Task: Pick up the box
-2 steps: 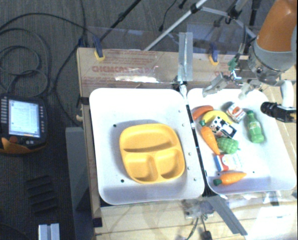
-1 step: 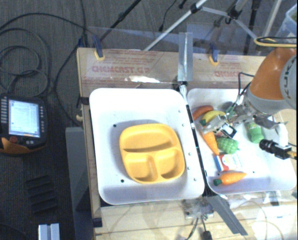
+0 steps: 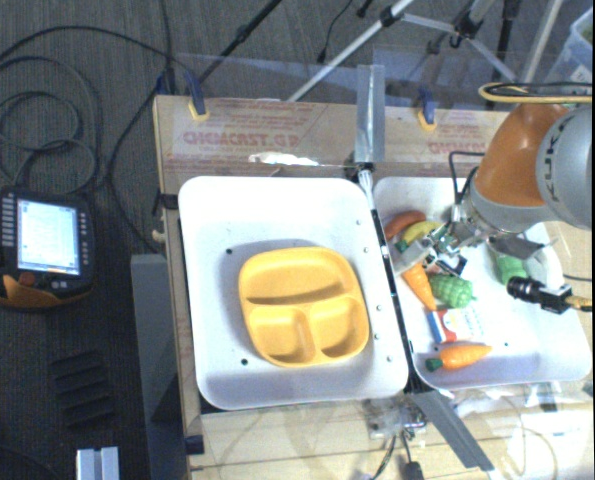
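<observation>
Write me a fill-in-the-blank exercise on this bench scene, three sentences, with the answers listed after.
1. The yellow divided tray lies in the ____ bin as the camera sees it.
2. The gripper hovers over the cluttered right bin, beside a ____ bumpy toy.
3. Near that bin's front edge lies an orange toy ____ with a green top.

Missing words: left; green; carrot

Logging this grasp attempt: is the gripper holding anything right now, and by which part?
It cannot be told. The gripper sits low in the right bin among the toy food, just above the green toy; nothing is visibly held, and the box lies apart.
</observation>
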Robot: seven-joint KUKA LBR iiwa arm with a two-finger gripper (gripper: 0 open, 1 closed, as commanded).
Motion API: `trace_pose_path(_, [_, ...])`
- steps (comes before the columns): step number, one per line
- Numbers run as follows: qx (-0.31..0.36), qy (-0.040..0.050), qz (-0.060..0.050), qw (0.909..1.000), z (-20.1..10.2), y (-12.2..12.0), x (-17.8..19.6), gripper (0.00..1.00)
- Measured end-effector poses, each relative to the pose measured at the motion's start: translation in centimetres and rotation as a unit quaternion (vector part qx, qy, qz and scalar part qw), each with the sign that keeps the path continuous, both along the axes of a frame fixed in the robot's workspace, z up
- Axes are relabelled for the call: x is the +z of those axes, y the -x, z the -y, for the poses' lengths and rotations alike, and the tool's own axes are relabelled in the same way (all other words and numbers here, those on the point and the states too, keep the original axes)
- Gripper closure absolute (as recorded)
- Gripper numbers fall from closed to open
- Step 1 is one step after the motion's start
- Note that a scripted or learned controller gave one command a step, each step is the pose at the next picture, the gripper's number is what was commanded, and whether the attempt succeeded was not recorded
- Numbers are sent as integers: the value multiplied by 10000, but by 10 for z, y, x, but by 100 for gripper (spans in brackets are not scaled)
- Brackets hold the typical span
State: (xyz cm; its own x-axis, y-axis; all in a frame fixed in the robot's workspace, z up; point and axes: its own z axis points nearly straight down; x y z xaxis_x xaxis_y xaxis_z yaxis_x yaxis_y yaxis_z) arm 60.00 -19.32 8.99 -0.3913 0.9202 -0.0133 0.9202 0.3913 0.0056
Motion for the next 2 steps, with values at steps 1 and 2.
trace_pose_path(1, [-407, 24, -88, 9991, -4, -45, -1, 0])
trace_pose_path(2, [-409, 26, -58, 9991, -5, -47, 10, 100])
